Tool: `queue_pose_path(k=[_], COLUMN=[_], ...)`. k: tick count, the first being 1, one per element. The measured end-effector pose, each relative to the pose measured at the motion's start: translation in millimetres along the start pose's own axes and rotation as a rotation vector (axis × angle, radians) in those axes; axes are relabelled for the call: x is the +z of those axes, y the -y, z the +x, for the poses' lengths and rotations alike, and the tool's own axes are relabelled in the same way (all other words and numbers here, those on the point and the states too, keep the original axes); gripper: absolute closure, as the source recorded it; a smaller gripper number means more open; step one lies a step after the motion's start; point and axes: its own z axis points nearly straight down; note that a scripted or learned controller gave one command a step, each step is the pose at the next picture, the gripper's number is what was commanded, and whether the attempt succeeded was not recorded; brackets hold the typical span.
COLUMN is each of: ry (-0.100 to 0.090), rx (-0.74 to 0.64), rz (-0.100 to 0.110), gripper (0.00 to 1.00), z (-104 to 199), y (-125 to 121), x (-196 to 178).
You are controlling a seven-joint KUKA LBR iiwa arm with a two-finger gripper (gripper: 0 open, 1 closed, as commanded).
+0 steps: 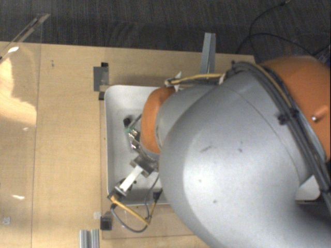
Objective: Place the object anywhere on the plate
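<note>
Looming over the white bin [115,154], the grey arm [243,159] covers the bin's right side and most of its floor. Its orange band [151,119] sits above the bin's middle. The gripper [134,135] points down into the bin, near the left wall and about halfway between the far and near rims. It shows only as a small cluster of metal parts against the white floor. Whether its jaws are spread or pressed together cannot be told; the wrist hides them.

A small dark and greenish bit [127,123] lies just on the far side of the gripper, inside the bin — too small to tell what it is, or whether it belongs to the gripper. Where the object lies cannot be told, as the arm hides so much of the bin.

The bin rests on a pale wooden bench [62,138]. A dark clamp [103,74] stands just outside the bin's far left corner, and a grey upright post [208,53] rises beyond its far rim. A small black block [106,222] sits just outside the near left corner. Beyond the bench, past the bin's far side, runs dark carpet [129,12].
</note>
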Motion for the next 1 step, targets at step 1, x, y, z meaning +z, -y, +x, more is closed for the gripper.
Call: queue_pose_path(k=[1], ry=[-0.003], rx=[-0.003], rz=[0.003], gripper=[0.0], z=[1.7], y=[1.9], x=[0.1])
